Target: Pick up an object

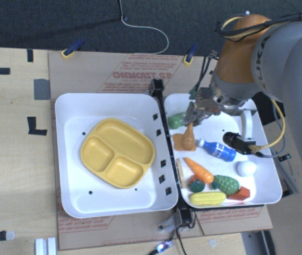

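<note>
My gripper [192, 118] hangs over the upper left of the right bin [267, 187]. It sits just above the neck of a brown bottle-shaped toy [184, 140] and right beside a green toy [175, 121] at the bin's left wall. Whether it touches the brown toy's neck cannot be made out. Lower in the same bin lie a blue bottle [219, 150], a carrot [198, 169], a white ball [246, 168], a bumpy green vegetable [225, 183], a corn cob [207, 198] and a red piece [240, 194].
The left bin [71, 116] holds a yellow divided plate [118, 152]. The grey arm with its orange band [243, 47] reaches in over the right bin's far right corner. A black part with cables [234, 140] hangs over that bin. Both bins rest on cardboard [135, 73].
</note>
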Controlling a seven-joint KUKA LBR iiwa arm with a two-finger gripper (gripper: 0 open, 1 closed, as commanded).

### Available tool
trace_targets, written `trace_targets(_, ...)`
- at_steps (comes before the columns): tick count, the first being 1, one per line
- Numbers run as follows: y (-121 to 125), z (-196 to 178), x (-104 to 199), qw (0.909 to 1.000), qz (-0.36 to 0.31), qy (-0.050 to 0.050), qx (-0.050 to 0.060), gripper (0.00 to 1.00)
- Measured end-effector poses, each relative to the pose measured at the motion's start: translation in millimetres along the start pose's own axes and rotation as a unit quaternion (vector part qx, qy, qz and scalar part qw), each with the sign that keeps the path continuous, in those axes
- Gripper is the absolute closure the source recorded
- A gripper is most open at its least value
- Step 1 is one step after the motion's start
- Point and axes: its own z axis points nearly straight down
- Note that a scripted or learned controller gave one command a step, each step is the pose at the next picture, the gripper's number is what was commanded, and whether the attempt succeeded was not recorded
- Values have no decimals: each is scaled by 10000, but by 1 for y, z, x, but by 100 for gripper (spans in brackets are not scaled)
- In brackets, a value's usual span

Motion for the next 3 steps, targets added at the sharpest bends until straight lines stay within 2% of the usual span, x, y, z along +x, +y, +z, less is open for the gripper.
trace_targets(3,-1,-3,-3,10000,3,-1,-6,100)
